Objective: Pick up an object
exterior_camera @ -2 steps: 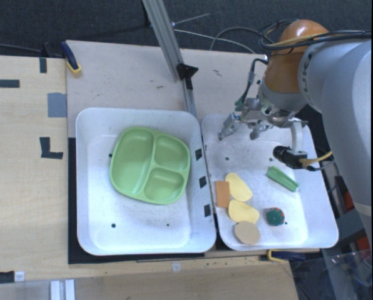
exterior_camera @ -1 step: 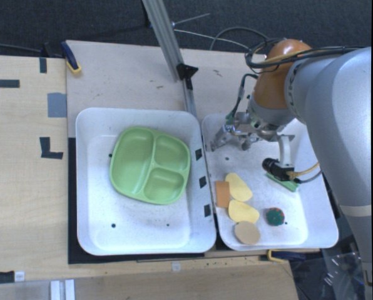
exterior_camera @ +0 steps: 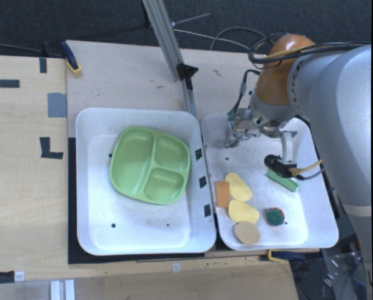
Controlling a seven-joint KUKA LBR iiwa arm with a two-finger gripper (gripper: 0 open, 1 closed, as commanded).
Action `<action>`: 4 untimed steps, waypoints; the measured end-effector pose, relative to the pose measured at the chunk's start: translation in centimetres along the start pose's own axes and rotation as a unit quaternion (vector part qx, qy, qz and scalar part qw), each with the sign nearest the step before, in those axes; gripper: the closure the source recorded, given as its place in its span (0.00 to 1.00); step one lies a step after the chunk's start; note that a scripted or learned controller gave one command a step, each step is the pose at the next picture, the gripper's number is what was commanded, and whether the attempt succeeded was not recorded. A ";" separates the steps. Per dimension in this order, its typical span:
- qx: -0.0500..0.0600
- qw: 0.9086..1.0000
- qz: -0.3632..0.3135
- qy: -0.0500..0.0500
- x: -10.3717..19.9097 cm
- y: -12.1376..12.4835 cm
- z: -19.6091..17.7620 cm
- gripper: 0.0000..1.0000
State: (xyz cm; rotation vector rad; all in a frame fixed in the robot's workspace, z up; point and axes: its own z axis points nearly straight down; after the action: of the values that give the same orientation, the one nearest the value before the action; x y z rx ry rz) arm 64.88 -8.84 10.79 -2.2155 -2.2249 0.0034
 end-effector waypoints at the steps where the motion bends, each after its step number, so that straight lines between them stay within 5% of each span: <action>1: -0.004 1.000 0.002 0.000 -0.6 -0.3 -6.0 1.00; 3: -0.003 1.000 0.001 0.000 -0.2 -0.7 -16.2 1.00; 4: 0.000 1.000 -0.001 0.000 5.5 -2.6 -14.9 1.00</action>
State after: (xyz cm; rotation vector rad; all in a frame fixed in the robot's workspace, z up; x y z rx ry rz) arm 62.33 -3.32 25.65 -2.2139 -2.2258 0.0022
